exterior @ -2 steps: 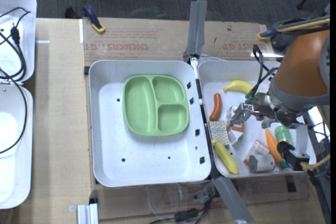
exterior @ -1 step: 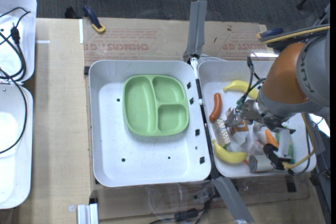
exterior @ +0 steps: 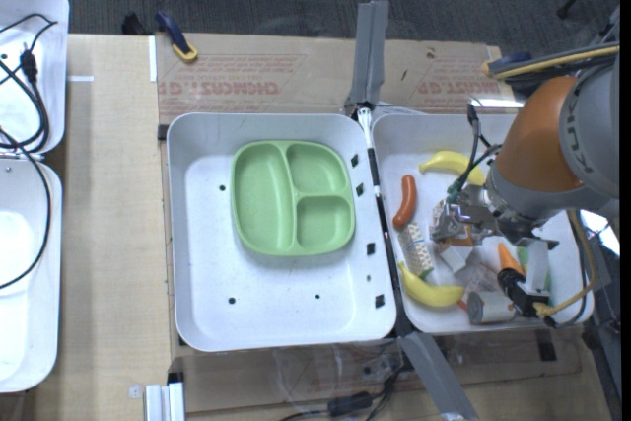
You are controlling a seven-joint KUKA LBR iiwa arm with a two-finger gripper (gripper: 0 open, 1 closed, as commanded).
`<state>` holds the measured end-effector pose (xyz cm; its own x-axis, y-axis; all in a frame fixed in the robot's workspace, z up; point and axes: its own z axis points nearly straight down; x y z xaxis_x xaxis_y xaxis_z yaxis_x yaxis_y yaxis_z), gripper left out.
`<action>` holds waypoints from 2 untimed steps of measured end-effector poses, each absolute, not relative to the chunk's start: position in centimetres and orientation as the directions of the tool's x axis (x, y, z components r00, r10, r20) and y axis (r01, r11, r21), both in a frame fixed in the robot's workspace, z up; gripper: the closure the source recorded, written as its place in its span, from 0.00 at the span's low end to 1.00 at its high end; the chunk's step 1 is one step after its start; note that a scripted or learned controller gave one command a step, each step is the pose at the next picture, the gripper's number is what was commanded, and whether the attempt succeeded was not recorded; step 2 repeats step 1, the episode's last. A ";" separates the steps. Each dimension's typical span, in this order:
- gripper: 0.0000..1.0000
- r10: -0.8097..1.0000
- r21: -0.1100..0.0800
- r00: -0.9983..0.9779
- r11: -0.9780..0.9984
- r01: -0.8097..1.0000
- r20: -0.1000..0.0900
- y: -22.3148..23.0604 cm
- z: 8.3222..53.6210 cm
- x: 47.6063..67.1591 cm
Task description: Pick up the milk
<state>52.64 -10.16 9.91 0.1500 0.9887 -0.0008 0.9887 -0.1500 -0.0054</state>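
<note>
Two white bins on the tabletop: left bin (exterior: 197,311) with one green divided plate (exterior: 293,197); right bin (exterior: 389,138) with two bananas (exterior: 446,163), one sausage (exterior: 404,200). Hand (exterior: 455,220) low at centre, grip unreadable. Possibly the milk (exterior: 483,273), toward five o'clock, amid clutter.

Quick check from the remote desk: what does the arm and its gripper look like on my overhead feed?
The arm is a thick, rounded grey body with a broad orange band above the wrist. Dark cables run alongside the wrist. The gripper is a small metallic assembly with dark parts, over the right bin.
</note>
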 end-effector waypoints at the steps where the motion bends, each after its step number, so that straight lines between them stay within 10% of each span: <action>1: 1.00 0.950 -0.004 0.313 -0.313 0.950 -0.003 -2.7 19.0 52.0; 2: 1.00 0.950 -0.004 0.313 -0.313 0.950 -0.003 -2.7 19.0 52.0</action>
